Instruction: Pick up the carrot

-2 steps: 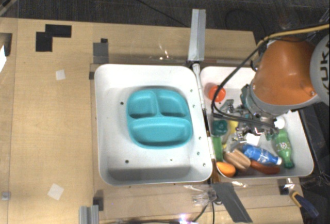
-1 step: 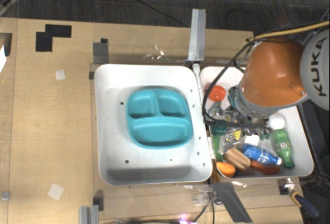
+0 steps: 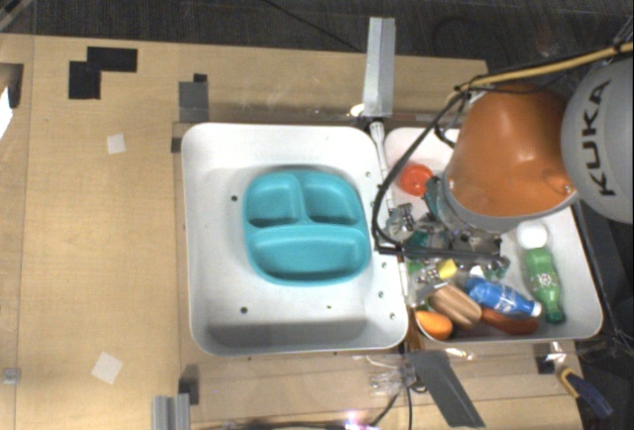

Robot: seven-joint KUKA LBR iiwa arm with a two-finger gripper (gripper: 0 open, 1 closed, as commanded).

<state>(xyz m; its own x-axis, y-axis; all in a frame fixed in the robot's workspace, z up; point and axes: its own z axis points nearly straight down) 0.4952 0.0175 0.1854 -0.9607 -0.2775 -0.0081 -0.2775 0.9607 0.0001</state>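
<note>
While hidden, jaws (image 3: 446,255) hover over carrot (image 3: 433,324).

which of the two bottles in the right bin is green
The green bottle by the bin's right wall; the other, the blue bottle, lies left of it.

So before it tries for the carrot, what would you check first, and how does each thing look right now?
1. Arm over the right bin, where the food toys lie: ok.
2. Carrot identified: cannot tell; an orange piece at the bin's near left corner may be it, a red-orange piece lies farther back.
3. Claw position over that orange piece: not ok, it sits farther back.
4. Claw open: cannot tell, the wrist hides it.
5. Room around the orange piece: not ok; a tan roll touches it, blue bottle and green bottle nearby.
</note>
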